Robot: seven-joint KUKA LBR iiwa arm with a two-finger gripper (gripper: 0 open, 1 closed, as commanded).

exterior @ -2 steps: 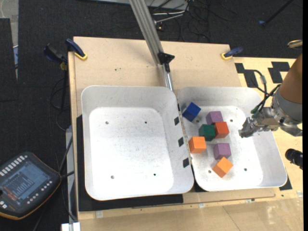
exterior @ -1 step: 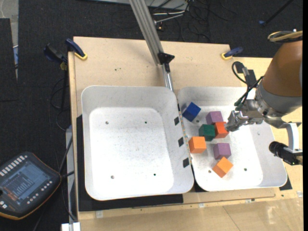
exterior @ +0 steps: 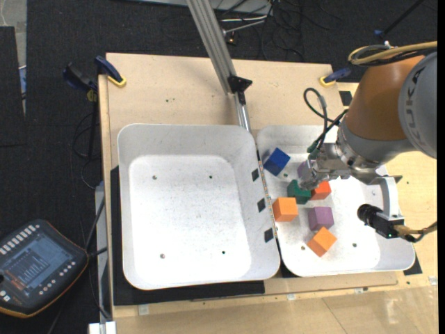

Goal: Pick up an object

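Camera view: the tool (exterior: 311,184) is lowered into the right bin (exterior: 396,259), at the green block (exterior: 300,191) and red block (exterior: 321,190); its opening cannot be judged.

I am looking down from one fixed camera above the bench (exterior: 174,82), slanting over both white bins (exterior: 139,145), the arm (exterior: 389,110) entering from the right.

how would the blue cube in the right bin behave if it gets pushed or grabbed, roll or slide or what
The blue cube has flat faces and sharp corners, so it would probably slide or tumble rather than roll. It keeps a crisp blocky shape, so it is likely stiff between fingers. It sits apart from the other blocks near the right bin wall, so a push might wedge it there.
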